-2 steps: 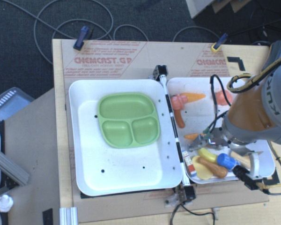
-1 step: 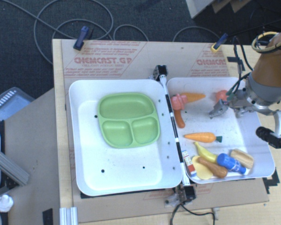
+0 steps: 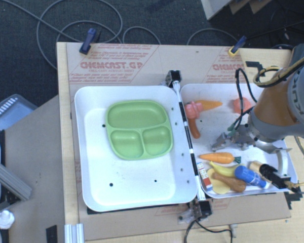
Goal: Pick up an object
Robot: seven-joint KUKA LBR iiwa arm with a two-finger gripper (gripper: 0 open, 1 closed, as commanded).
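Blue bottle, carrot, pincer above

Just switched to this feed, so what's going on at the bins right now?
The arm's hand is down in the right bin, just above the toy carrot among the toy food and a blue bottle. Nothing is visibly in its grasp. The left bin holds a green divided plate.
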